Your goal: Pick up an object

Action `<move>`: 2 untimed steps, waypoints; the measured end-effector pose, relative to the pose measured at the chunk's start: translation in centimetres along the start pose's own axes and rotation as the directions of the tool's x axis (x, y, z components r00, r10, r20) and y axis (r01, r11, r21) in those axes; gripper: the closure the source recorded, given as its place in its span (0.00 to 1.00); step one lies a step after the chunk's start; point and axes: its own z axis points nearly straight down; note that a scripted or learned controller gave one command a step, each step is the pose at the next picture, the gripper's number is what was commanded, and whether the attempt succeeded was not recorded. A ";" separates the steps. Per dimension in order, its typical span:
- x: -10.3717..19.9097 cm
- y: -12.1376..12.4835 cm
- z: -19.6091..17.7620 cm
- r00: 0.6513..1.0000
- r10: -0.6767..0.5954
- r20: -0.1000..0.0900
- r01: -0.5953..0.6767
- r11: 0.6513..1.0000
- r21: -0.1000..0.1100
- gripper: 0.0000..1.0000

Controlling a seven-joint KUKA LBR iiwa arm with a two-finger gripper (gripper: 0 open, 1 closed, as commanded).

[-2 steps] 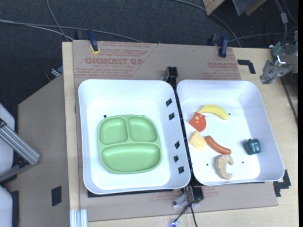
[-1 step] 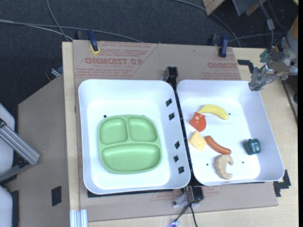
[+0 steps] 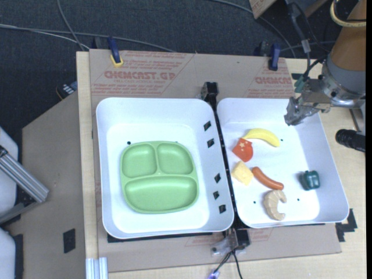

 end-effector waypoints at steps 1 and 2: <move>5.9 -2.3 0.7 1.000 -0.001 0.000 0.001 1.000 0.000 1.00; 11.6 -3.5 1.6 1.000 -0.001 0.000 0.001 1.000 0.000 1.00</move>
